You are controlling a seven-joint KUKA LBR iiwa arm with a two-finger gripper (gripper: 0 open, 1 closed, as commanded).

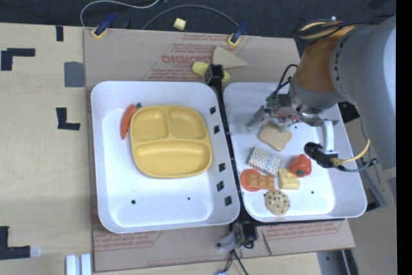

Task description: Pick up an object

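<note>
My claw hangs low in the right bin, just above a tan slice of bread — whether it touches, I cannot tell. Nearer the front lie a checkered cracker, a waffle, a cookie and a red pepper. The left bin holds a yellow tray — an orange carrot beside it.

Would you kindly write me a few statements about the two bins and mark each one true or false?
1. The yellow divided plate lies in the left bin. True.
2. The carrot lies in the right bin. False: it lies in the left bin, beside the plate.
3. The chocolate chip cookie lies in the right bin. True.
4. The gripper is over the left bin. False: it is over the right bin, by the bread slice.
</note>
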